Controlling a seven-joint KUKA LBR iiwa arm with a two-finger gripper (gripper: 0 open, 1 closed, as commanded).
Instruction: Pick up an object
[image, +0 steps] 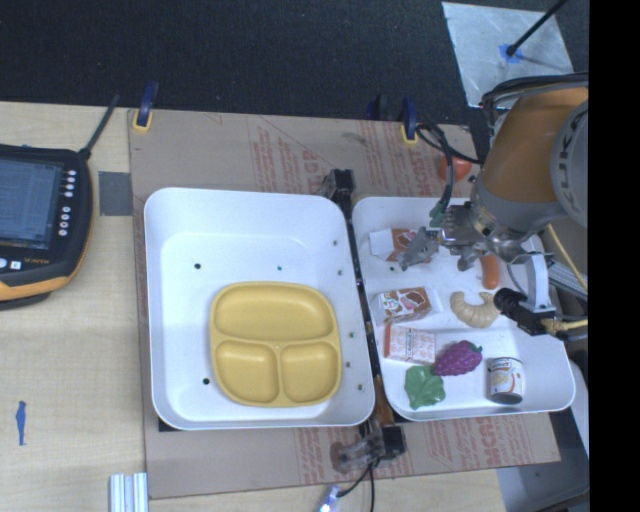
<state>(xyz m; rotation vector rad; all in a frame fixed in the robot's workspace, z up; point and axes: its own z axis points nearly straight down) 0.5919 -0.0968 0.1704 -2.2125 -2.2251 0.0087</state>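
Objects for picking all lie in the right bin (560, 400): a croissant (475, 309) near its middle, a bunch of purple grapes (457, 357) just below that, a green leafy piece (423, 387) at the grapes' lower left, a small can (506, 380) toward the lower right corner, two flat printed packets (403, 302) (411, 344) along the bin's left side, another small packet (392, 241) near the top left, and an orange carrot-like piece (490, 271) partly under the arm. The left bin (180, 230) carries a yellow divided tray (276, 343). The grey arm (530, 150) reaches in over the upper part of the right bin, and its gripper (425, 245) hangs just beside the top-left packet, with the croissant and carrot piece nearby. Its fingers are dark and blurred against the bin, so I cannot tell how far apart they stand, and nothing is visibly caught between them. Judging by this, the task is at an early stage: every item sits on the bin floor, none lifted, so the grasp and the lift both appear to remain undone.
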